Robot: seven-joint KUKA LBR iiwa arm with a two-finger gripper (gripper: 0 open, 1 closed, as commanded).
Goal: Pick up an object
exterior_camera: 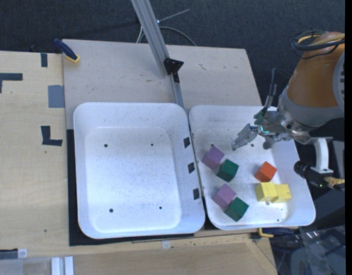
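Two shallow white bins sit side by side on the bench, the left bin point(133, 171) bare-floored and the right bin point(221, 119) bearing the blocks, with the grey and orange arm point(316, 85) reaching in over its right rim. The gripper point(254, 140) hangs over the right bin's upper half with its fingers spread apart and nothing between them. Below it lie two purple blocks point(213, 157) point(224, 195), two green blocks point(228, 170) point(237, 208), a yellow block point(272, 192) and an orange block point(267, 171).

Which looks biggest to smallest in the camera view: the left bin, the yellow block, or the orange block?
1. Left bin, by far the largest.
2. Yellow block.
3. Orange block, slightly smaller than the yellow one, though the margin is slim.
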